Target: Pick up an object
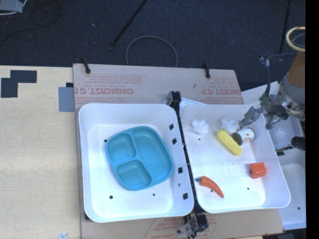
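Several toys sit in the right bin (279,193): the corn (229,142) lies nearest the claw (261,114), whose state I cannot tell. Lower it squarely over the corn's middle, spanning its narrow width.

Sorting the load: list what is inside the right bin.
Right bin: corn cob, carrot, orange block, two white crumpled pieces, a small white-and-dark item. Anything underneath them is hidden.
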You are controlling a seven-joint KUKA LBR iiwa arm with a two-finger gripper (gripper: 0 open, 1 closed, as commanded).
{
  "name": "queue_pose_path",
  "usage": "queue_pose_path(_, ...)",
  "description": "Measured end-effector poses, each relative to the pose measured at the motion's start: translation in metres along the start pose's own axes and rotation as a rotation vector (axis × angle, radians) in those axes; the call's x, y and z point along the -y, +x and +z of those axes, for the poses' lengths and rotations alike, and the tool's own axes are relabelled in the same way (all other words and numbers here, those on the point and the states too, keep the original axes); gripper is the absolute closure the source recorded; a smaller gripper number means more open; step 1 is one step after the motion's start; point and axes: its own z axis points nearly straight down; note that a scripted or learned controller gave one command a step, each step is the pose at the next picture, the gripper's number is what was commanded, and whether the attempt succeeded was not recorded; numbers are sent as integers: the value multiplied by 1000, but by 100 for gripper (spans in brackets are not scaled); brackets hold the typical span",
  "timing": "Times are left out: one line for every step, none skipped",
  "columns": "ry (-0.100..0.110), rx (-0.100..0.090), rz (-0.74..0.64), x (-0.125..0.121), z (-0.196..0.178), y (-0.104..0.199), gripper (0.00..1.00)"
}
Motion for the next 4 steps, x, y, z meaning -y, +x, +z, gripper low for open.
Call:
queue_pose_path(-14,3,-2,-3,-8,0,0)
queue_pose_path(-10,2,-6,-10,39,6,0)
queue_pose_path(-12,3,-9,-18,83,6,0)
queue_pose_path(-30,8,-9,-22,92,5,0)
